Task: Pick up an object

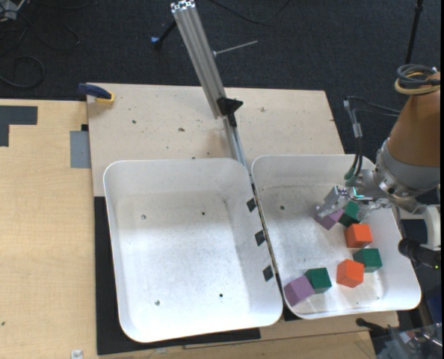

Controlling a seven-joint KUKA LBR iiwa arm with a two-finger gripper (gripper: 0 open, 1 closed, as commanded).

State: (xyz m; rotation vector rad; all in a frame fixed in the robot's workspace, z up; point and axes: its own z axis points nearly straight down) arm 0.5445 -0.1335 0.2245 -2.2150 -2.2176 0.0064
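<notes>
Reaching into the right bin (401,294) from the right side, with the arm (416,137) low over the far part of it and the gripper (343,199) down among the blocks there. Touching or nearly touching a purple block (328,218) and a green block (350,214) that sit pressed together just under the metal tip; impossible to tell from this slant whether either is between the fingers, or how the fingers stand, so no claim of a hold. Looks like the grasp step itself: descended onto a target, lift not yet made. Other candidates lying close by in the same bin: an orange block (359,235) just beside the green one, a second green block (369,259), a second orange block (350,273), a third green block (319,278) and a second purple block (297,289) near the front rim. Next move probably calls for closing squarely on one block alone, then rising straight up clear of the neighbours. Crowding of purple and green under the tip likely the main risk: a pinch on two at once, or a slip off an edge. Left bin (132,193) bearing only specks.
</notes>
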